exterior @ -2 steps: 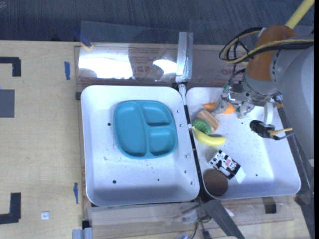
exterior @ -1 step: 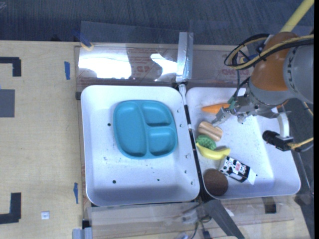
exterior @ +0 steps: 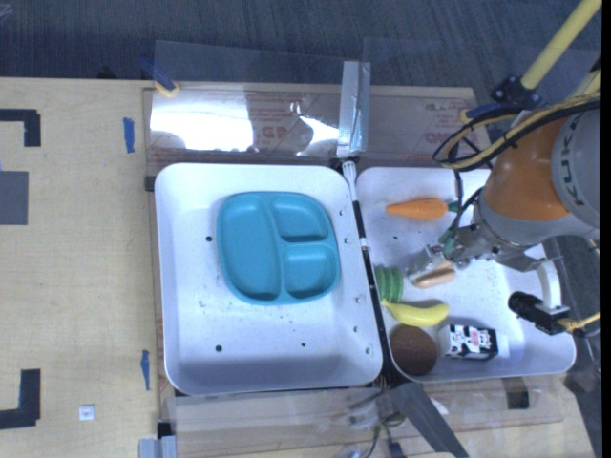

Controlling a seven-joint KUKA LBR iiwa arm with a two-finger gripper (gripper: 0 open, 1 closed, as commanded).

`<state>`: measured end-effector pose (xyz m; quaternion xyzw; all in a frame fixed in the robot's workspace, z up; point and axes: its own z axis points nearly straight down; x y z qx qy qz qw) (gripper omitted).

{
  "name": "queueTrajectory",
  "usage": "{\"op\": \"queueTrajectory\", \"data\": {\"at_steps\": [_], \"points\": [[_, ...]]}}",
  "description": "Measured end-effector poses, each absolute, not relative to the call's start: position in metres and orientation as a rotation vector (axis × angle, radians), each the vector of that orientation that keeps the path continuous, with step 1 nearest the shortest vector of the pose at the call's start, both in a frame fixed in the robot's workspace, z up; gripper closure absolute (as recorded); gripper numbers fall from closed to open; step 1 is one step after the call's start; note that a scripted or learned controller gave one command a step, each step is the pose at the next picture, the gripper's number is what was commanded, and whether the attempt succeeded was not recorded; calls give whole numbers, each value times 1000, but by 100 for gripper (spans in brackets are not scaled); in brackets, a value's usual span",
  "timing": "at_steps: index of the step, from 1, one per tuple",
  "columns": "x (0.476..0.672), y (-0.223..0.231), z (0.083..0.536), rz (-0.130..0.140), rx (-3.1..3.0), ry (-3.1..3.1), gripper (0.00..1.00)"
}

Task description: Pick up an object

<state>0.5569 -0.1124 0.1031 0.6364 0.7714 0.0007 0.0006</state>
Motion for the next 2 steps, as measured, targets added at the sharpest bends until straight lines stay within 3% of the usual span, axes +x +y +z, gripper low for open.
{"op": "queueTrajectory", "data": {"at_steps": [2], "points": [[554, -110, 88, 4, 1742, 2606, 0]]}}
